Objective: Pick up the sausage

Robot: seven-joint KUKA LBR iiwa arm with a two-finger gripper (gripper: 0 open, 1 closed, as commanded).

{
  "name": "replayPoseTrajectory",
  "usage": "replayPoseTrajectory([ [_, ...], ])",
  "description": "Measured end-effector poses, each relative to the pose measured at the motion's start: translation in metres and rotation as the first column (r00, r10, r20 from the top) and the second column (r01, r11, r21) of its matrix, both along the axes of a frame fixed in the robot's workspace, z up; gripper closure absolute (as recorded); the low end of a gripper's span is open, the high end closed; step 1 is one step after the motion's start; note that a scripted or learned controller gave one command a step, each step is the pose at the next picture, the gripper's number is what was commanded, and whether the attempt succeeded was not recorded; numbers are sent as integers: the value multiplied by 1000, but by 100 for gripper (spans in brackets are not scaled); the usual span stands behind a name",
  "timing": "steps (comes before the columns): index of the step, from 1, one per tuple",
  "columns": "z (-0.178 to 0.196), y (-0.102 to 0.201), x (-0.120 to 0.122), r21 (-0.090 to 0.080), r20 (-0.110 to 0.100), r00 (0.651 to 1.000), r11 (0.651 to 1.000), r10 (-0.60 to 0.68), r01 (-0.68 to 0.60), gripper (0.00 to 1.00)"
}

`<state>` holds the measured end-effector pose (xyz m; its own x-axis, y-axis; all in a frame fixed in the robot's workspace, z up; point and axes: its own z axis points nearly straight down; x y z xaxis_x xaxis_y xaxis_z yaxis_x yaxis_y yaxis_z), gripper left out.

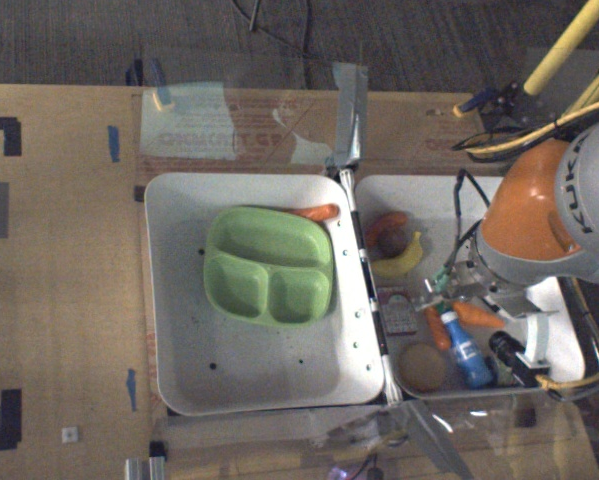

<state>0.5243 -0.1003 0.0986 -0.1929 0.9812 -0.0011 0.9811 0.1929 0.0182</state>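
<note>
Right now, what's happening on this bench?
The grey arm with the orange band reaches over the right white bin, above a clutter of toy food and a blue bottle. An orange-red sausage lies in the left white bin, behind the green divided plate. Nothing shows as picked up.

Brown bench [59,268], two white bins [169,298] side by side

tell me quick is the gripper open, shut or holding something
gripper: cannot be told; it sits low in the right bin over the clutter, hidden under the arm's wrist.
</note>
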Motion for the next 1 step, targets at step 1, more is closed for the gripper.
replayPoseTrajectory([
  [1, 153, 46, -18, -3, -21, 999, 1000, -28, 28, 100],
])
